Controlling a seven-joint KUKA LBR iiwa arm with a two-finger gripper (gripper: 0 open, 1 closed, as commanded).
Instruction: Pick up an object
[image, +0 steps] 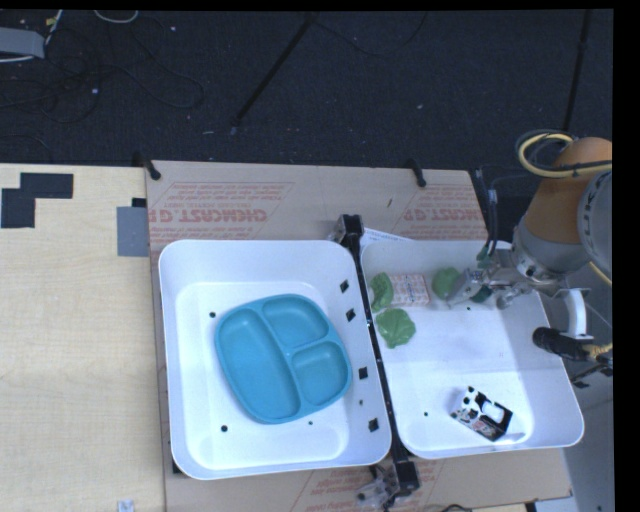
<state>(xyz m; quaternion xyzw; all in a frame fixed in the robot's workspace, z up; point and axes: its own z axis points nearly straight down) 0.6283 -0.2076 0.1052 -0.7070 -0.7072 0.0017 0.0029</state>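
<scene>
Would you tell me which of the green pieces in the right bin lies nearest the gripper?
The small green piece at the bin's far side, right beside the gripper; the other two lie by the divider.

Two shallow white bins are seen side by side on a cardboard-covered bench (250, 200). In the left bin (190, 270) a blue divided plate (280, 355) is laid flat. In the right bin (540, 400) three green pieces are found near the far wall: one (381, 291) by the divider, a larger one (395, 327) just below it, a third (445, 281) beside the end effector (470, 292). A pale patterned packet (408, 289) lies between them. A small black-and-white object (481, 415) rests near the front corner.
</scene>
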